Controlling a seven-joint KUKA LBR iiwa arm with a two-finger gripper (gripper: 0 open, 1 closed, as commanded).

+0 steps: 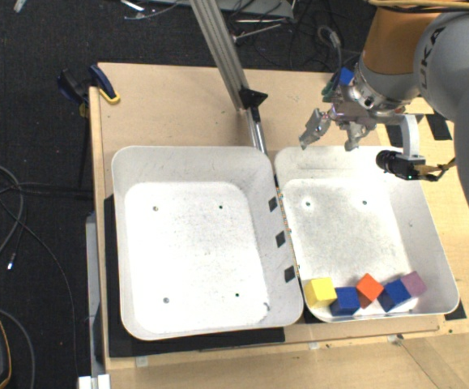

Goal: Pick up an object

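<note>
My gripper (331,138) hangs above the far rim of the right bin (356,217), its two fingers spread open with nothing between them. Along that bin's near edge lie several small blocks in a row: a yellow block (321,290), a blue block (346,300), an orange block (369,288), a second blue block (394,294) and a purple block (413,283). The gripper is well away from them, at the opposite end of the bin.
The left bin (189,233) lies beside the right one, with black clips on the shared rim. A slanted metal pole (222,43) rises behind the bins. A blue and yellow clamp (96,83) sits at the bench's far left corner.
</note>
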